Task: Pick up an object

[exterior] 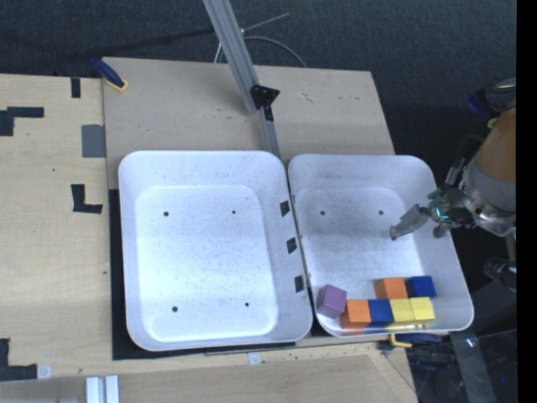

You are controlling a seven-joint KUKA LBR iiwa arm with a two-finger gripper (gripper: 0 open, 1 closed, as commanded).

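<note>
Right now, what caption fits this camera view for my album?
Grey robot arm's gripper hovers over the right white bin, above a row of small coloured blocks and a purple block.

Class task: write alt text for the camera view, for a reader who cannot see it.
A grey arm's gripper hangs over the right bin, apart from small blocks clustered along the bin's near edge: a purple block, then orange, blue and yellow ones. The left bin sits beside it on the wooden bench.

Robotics lab test cell: plywood tabletop [210, 99] carrying two white bins [138, 225], taped markers left of them, an aluminium pole [231, 36] rising behind, dark carpet [377, 15] around.
</note>
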